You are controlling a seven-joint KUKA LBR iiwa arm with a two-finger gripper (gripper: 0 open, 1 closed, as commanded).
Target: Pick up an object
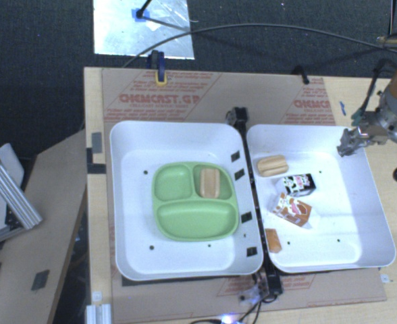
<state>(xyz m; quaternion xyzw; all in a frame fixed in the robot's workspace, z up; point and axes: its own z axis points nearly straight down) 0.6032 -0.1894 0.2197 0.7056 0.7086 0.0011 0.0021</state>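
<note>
Two white bins (185,132) sit on a cardboard-covered bench, the right one holding a bun (272,165) lying lengthwise left-right at its upper left, while the gripper (350,142) hangs at upper right, too small to make out.

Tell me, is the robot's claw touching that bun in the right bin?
Apart. The camera view shows the gripper at the right bin's far right rim, with bare white floor between it and the bun.
</note>
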